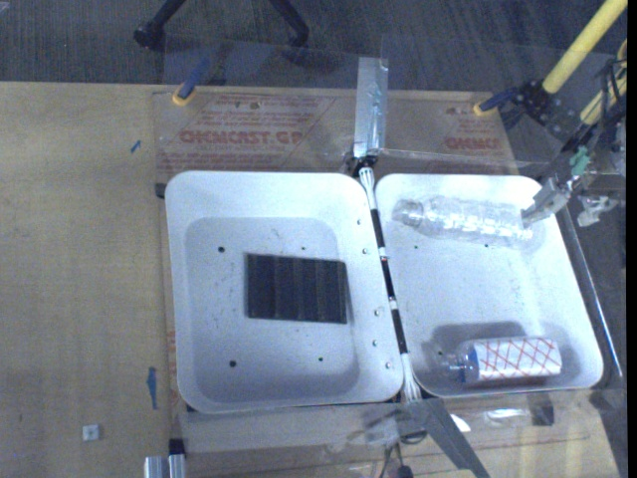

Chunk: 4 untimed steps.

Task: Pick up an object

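A clear plastic bottle [461, 218] lies on its side across the far part of the right bin [587, 307]. A cylinder with a red and white lattice pattern [508, 358] lies on its side near that bin's front wall. A dark ribbed rectangular slab [297, 288] rests flat in the middle of the left bin [199, 217]. My gripper [549, 197] hangs at the right bin's far right corner, just beside the bottle's right end. Nothing visibly sits in it.
A divider with a cable [383, 267] runs between the two bins. Clamps [189, 86] and a clear plastic sheet [254, 132] sit behind the bins. A yellow rod [592, 33] slants in at the top right. Bare wooden bench [70, 267] lies to the left.
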Tool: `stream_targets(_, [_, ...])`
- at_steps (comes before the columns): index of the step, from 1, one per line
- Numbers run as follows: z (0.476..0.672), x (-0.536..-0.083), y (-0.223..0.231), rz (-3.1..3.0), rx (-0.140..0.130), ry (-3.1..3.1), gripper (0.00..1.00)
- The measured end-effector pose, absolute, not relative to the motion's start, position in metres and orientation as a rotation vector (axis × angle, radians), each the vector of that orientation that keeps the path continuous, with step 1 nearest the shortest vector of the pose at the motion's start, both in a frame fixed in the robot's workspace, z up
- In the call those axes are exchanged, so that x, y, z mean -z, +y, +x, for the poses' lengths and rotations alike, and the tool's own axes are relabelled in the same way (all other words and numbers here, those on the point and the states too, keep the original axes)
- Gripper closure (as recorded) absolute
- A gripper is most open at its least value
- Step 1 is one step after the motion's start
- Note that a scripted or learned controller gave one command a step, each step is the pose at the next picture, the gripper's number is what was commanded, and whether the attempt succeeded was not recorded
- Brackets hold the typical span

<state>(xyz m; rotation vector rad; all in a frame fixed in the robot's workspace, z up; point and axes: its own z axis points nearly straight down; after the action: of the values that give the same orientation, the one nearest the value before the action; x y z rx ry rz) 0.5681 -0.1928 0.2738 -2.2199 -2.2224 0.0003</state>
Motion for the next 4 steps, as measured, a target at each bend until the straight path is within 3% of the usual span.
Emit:
stream_targets(1, [0.506, -0.262, -0.115, -2.314, -0.001, -2.123, 0.0])
stream_targets(2, [0.487, -0.143, -0.104, -2.254, -0.001, -2.188, 0.0])
stream_targets(3, [0.548, -0.179, -0.181, -2.277, 0.001, -2.168, 0.0])
stream_targets(4, [0.625, -0.109, -0.137, -2.32, -0.035, -2.079, 0.0])
